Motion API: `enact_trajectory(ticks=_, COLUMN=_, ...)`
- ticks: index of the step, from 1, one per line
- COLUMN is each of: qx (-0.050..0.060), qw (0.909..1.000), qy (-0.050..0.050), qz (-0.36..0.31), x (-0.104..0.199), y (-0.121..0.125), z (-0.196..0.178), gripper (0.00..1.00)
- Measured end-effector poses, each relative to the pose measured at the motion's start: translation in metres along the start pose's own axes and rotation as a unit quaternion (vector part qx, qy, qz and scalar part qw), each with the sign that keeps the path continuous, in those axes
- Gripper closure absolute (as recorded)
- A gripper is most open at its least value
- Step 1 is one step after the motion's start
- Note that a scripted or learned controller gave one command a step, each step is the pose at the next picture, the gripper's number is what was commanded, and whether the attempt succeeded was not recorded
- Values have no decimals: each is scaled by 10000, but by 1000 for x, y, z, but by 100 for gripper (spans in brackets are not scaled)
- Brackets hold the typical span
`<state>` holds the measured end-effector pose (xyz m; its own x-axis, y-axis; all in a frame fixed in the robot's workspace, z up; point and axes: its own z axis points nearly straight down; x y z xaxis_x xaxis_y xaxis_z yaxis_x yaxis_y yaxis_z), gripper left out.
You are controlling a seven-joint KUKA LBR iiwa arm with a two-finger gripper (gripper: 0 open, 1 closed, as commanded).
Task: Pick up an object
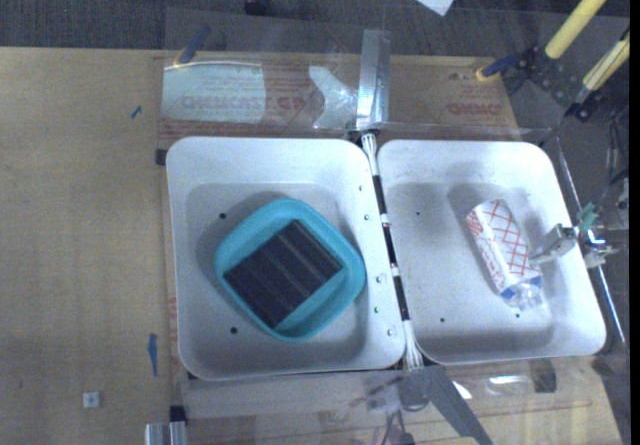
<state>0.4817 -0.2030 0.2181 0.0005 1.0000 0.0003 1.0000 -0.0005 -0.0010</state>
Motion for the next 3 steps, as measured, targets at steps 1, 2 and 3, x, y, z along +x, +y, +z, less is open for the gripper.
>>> enact_trajectory(ticks=1, qx=-69, qw=9948, qy=-31, qz=-1017, x=46, y=58, z=77, gripper=0)
enact_trajectory(ticks=2, qx=-41, qw=9935, qy=-22, qz=-1134, x=37, y=51, z=105, gripper=0)
enact_trajectory(ticks=3, qx=-86, qw=9909, qy=-32, qz=-1339, x=21, y=60, z=125, gripper=0)
